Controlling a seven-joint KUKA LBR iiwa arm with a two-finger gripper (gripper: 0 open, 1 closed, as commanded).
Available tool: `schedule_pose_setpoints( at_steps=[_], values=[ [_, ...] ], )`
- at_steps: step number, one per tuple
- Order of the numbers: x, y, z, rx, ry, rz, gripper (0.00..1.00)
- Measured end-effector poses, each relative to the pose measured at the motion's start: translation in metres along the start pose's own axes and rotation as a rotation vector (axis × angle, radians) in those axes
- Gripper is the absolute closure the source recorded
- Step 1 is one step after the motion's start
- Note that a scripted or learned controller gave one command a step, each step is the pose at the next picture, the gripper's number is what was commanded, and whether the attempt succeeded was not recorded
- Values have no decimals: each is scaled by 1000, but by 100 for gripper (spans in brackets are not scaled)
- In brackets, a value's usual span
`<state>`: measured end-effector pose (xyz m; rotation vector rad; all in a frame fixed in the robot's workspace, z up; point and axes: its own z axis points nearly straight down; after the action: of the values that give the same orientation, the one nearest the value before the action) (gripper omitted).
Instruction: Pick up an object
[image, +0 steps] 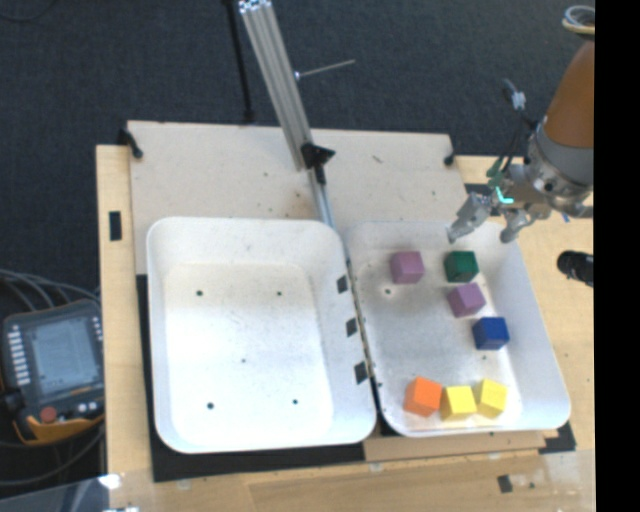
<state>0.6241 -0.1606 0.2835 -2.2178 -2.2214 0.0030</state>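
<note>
The right bin (535, 350) contains seven cubes: a purple cube (406, 266) and a green cube (461, 266) near the far wall, a second purple cube (466, 299) just below the green one, a blue cube (490, 332), and an orange cube (423, 396), yellow cube (459, 402) and second yellow cube (492, 397) in a row along the near wall. The gripper (490, 222) hangs above the bin's far right corner, fingers spread wide with nothing between them. The left bin (165, 250) lies alongside.
</note>
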Motion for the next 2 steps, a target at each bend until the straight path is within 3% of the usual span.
schedule_pose_setpoints(
  at_steps=[1, 2],
  values=[
    [0, 1, -3, -4, -2, -2, 0],
    [-7, 1, 41, 0, -2, 3, 0]
  ],
)
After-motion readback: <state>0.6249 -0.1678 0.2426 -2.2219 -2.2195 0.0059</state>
